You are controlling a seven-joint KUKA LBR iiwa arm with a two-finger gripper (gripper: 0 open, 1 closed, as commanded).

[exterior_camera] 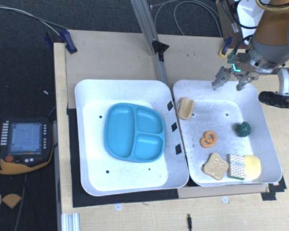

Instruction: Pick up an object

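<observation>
The gripper is hanging above the far rim of the right bin, its two fingers spreading well apart and gripping nothing. The grey arm with its orange band is reaching in from the right behind it. Inside the right bin, a tan bread-like piece is lying near the far left corner, a dark green object is sitting toward the right side, an orange pretzel is resting near the middle, and a cracker, a patterned block and a yellow round piece are clustering along the near edge. A blue divided plate is lying in the left bin
</observation>
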